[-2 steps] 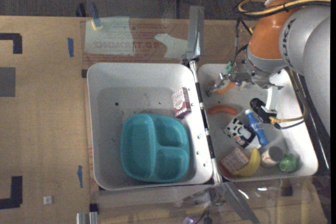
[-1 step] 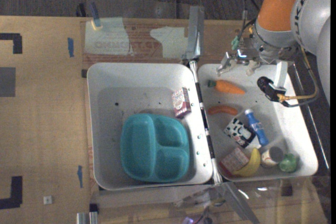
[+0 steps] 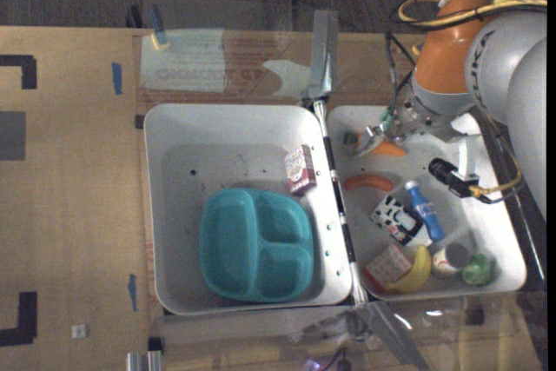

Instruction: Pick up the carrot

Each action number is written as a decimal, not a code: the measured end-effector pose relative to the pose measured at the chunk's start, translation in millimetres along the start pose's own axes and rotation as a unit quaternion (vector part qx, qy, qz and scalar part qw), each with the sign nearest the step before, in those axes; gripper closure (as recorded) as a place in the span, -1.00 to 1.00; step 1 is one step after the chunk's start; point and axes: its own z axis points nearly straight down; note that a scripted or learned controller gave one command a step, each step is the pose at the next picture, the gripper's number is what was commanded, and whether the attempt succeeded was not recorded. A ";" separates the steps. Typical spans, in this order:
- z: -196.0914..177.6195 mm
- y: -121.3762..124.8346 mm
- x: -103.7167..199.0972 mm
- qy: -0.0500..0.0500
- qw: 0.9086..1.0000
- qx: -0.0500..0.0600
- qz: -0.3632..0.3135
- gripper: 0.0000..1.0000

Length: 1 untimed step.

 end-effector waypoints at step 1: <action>-11.4 0.0 -1.4 -0.001 1.000 -0.001 0.000 1.00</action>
